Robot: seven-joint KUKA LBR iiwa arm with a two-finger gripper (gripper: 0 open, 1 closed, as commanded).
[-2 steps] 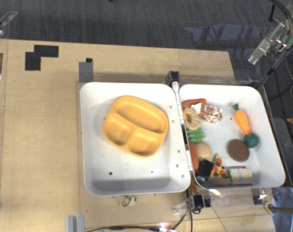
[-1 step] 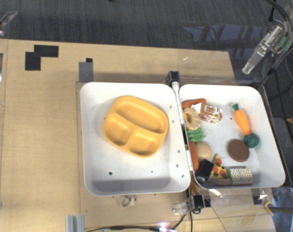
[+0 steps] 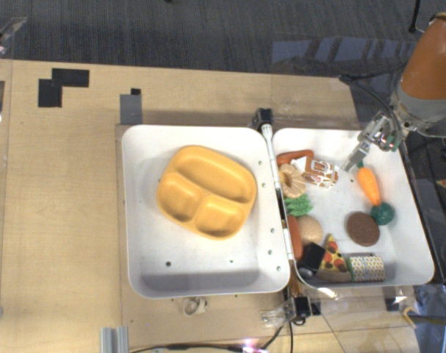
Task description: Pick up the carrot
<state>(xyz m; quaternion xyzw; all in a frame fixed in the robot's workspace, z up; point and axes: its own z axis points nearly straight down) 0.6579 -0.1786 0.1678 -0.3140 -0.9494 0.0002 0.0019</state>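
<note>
While I watch from my desk, the biggest thing on the bench is the left bin (image 3: 145,271), which holds a yellow divided plate (image 3: 206,190), well apart from my work. Next to it, the right bin (image 3: 421,263) carries all the small items, and the arm (image 3: 430,68) comes in over its far right corner. My gripper (image 3: 353,162) hangs above the bin floor, just up and left of the carrot (image 3: 369,184); I read the jaws as released, with nothing between them, though they look thin from this angle. My target lies near the right side of the right bin, its orange body slanted and its green top (image 3: 383,213) pointing toward the near edge. I judge it a light, stiff toy with a smooth skin that could slip, so I would take it across the thick middle of the orange body, not at the tapered tip or the knobbly green end. A brown round disc (image 3: 363,229) sits just beside the green top, close enough to be nudged. Further left, a small printed packet (image 3: 319,173), a lettuce piece (image 3: 298,206) and other toy foods crowd the bin's left wall, clear of the grasp.
</note>
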